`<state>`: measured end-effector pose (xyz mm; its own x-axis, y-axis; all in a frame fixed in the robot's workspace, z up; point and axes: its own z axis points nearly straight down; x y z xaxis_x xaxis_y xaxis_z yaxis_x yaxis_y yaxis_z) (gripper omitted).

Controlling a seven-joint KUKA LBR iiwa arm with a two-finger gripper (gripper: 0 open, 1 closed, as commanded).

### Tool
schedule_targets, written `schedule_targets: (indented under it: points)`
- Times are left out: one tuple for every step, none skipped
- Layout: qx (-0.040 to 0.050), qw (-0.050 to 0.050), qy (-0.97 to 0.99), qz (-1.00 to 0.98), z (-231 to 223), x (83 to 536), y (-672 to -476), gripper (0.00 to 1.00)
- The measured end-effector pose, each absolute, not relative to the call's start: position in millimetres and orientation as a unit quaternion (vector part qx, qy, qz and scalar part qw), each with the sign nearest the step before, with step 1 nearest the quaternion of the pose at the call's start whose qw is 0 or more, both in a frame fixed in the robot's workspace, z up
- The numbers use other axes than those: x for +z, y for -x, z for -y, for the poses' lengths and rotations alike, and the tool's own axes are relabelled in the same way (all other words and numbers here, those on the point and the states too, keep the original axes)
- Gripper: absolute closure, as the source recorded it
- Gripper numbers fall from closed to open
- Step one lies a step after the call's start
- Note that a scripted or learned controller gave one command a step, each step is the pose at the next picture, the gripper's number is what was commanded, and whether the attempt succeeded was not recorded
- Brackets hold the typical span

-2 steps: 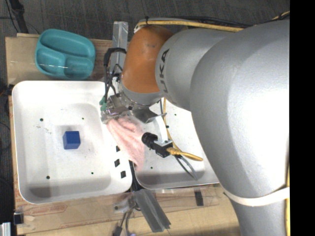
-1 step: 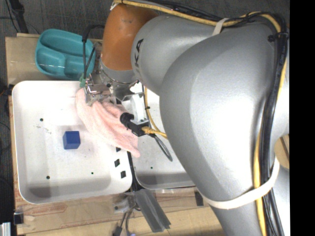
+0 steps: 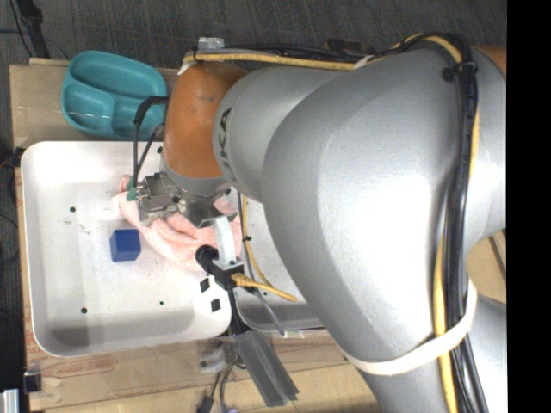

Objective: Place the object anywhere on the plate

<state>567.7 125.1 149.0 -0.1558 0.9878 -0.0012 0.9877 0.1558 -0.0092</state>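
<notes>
At the far left we see the wooden worktop (image 3: 21, 101), and on it, toward the back, one teal plastic scoop-shaped container (image 3: 110, 91) outside the bins. Next comes the left shallow white bin (image 3: 52, 256), one of two. In it lies one small blue cube (image 3: 125, 245), resting free on the bin floor, just beside and perhaps touching the edge of one pale pink plate (image 3: 176, 235), which is partly covered by the arm. Over that plate hangs the gripper (image 3: 155, 198) below the orange wrist band (image 3: 196, 123); we cannot tell how it is set, because the wrist hides it. The grey arm (image 3: 362, 205) covers most of the right bin (image 3: 275, 317), of which a sliver of rim shows.

We judge the cube to be the object, and the step in hand to be the pick: nothing is visibly held. The next move calls for shifting left off the plate, centring over the cube, and descending squarely.
</notes>
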Motion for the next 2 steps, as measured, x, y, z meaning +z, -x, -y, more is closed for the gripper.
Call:
schedule_targets:
  points:
    - [0.0036,0.002,0.663,0.749,-187.8,149.7,-512.1,1.0]
    - [0.0015,0.001,0.552,0.834,-154.4,216.6,-520.9,1.0]
